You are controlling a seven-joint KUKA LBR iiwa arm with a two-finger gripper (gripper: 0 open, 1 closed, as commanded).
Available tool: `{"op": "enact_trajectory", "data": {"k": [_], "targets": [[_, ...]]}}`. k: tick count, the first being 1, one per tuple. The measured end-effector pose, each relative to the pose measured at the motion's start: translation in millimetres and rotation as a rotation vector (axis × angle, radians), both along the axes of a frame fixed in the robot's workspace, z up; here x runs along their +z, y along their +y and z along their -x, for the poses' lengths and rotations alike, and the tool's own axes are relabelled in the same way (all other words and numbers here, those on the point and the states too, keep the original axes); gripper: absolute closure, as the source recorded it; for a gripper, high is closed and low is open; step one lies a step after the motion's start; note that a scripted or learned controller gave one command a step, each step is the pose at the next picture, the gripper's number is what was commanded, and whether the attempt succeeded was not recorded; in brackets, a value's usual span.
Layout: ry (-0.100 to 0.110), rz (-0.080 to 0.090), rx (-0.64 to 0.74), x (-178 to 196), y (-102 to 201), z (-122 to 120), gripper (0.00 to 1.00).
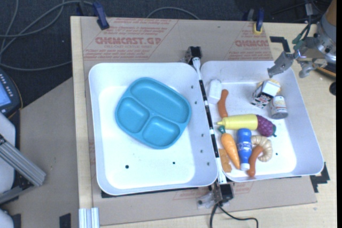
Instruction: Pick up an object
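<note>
you've got the gripper [282,64] hanging over the right bin's [307,136] far right rim, nothing between its fingers; can't tell its state. candidates sit clustered in that bin: small box [266,92] and can [278,107] nearest, likely first target, then yellow bottle [239,122], blue bottle [244,144], carrot [230,150]. left bin [107,115] holds the blue plate [153,112], well apart.

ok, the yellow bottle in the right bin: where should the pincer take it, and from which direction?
Probably across the middle of the yellow bottle, coming straight down. It lies on its side, roughly left to right across the right bin, so its long body offers two parallel sides. The purple toy touches its right end and the blue bottle crowds it below, so mid-body looks the least obstructed part.
</note>
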State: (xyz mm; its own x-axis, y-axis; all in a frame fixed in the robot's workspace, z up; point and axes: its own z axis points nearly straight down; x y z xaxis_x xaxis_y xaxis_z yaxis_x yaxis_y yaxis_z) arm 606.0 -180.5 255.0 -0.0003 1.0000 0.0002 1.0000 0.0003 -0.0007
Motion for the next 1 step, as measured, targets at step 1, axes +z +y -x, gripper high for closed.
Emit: {"op": "enact_trajectory", "data": {"k": [1], "targets": [[0.013, -0.005, 0.000, -143.3, 21.9, 34.2, 0.00]]}}
